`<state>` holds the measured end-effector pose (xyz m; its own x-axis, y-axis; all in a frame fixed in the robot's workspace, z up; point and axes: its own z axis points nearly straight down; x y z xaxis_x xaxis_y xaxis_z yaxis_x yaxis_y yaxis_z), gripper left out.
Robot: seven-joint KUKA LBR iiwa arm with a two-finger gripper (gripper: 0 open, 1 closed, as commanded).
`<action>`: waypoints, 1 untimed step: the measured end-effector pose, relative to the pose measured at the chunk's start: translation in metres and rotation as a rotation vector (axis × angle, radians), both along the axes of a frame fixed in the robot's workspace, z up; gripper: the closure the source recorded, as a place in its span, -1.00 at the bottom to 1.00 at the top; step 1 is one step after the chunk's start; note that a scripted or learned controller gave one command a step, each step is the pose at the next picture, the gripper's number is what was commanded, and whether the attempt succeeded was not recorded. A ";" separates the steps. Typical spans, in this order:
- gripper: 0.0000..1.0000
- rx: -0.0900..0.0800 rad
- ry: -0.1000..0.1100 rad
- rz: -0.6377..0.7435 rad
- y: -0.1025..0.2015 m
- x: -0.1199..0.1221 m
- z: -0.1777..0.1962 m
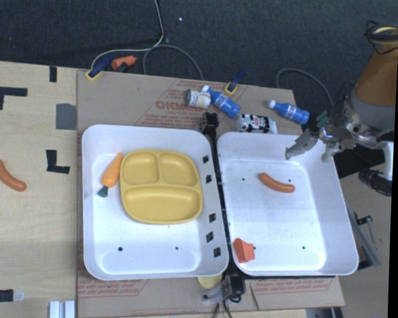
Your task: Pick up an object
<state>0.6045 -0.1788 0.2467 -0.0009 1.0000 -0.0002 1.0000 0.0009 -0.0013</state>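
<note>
Nearest to us, by the front edge of the right-hand shallow white plastic bin [328,213], lies a small orange-red block [244,250], close to the divider between the two bins. Further in, on the bare floor of that same bin, we see an orange toy sausage [277,183], lying flat and well apart from the block and from every wall. In the left-hand white bin [92,183] sit a yellow three-compartment plastic tray [162,186] and, just beside its left edge, a toy carrot [111,170].

Beyond the sausage, over the back right rim of the right bin, hangs our end effector [313,145], its two fingers spread apart with nothing between them. It is raised above the bin, not touching anything. Behind it, on the brown cardboard sheet [122,99] covering the desk, lie two blue and white bottles [218,100] and a small black-and-white carton [256,124].

We judge that we are at the approach step: no object is chosen by contact yet. The sausage is the nearest candidate. The next move calls for us to bring the end effector forward and left over it, turn the fingers across its narrow width, then descend until they straddle it before closing.
</note>
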 end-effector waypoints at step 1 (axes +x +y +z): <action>-1.00 0.002 0.011 -0.005 -0.047 -0.039 -0.140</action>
